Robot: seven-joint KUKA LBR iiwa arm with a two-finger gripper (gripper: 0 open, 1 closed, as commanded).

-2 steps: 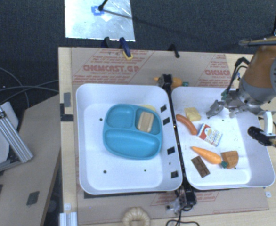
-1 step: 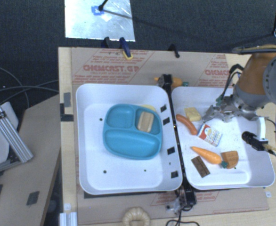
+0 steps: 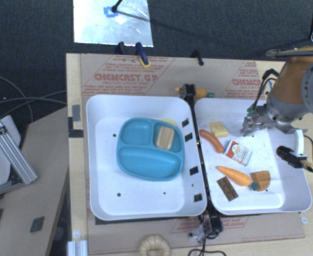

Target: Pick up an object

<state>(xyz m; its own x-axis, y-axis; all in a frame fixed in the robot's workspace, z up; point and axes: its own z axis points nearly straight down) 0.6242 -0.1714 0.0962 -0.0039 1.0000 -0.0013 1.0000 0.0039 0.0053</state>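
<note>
Grey gripper (image 3: 251, 122), finger state indeterminable, is hovering over the right bin's (image 3: 295, 196) far edge near the cheese block (image 3: 218, 128), apparently approaching; next move is requiring descent onto it.

A grey arm (image 3: 312, 87) is seen with an orange band (image 3: 289, 81) above a rounded grey wrist, from which a metallic gripper (image 3: 248, 126) and thin dark cables are carried.

Both bins (image 3: 108, 196) look like smooth white plastic, the blue tray (image 3: 146, 161) glossy plastic, the board (image 3: 162, 73) matt cardboard.
</note>
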